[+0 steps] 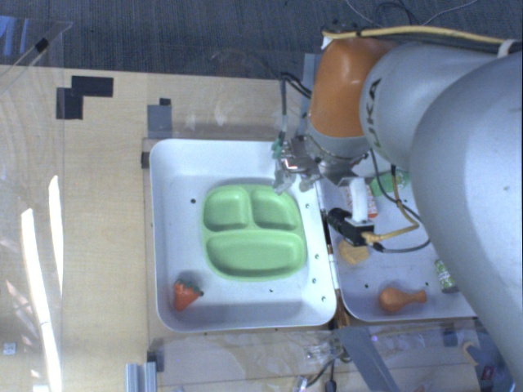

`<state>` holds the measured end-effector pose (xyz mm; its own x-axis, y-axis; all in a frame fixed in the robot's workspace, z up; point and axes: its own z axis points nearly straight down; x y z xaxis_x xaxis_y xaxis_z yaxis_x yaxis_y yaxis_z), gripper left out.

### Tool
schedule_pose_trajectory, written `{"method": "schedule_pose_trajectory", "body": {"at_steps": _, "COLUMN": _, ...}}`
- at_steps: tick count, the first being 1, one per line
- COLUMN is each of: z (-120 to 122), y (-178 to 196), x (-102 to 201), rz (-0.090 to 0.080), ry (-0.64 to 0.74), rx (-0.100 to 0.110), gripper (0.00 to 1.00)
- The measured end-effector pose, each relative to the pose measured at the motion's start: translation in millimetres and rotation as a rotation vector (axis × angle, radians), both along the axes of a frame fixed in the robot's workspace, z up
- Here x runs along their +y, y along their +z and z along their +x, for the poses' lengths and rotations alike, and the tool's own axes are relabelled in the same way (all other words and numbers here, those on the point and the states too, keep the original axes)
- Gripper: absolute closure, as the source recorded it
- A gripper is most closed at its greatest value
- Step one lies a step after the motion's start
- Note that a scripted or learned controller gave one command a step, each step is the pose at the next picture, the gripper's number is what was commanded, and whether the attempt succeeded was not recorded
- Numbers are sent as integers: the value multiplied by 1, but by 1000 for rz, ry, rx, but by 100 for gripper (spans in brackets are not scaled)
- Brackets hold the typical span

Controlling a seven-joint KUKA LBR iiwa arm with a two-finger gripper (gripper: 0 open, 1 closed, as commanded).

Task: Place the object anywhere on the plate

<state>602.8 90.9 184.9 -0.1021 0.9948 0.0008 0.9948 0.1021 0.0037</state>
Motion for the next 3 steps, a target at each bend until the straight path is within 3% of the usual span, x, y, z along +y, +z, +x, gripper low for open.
{"method": "schedule_pose_trajectory", "body": {"at_steps": 1, "z": 0, "y": 0, "x": 0, "rz": 0, "ry": 0, "rx": 0, "gripper": 0}}
{"method": "schedule_pose_trajectory", "body": {"at_steps": 2, "z": -35, "y": -72, "x": 29, "rz": 0, "ry": 86, "rx": -1, "gripper": 0}}
{"method": "schedule_pose_trajectory", "body": {"at_steps": 3, "z": -35, "y": -72, "x": 29, "rz": 1, "ry": 86, "rx": -1, "gripper": 0}}
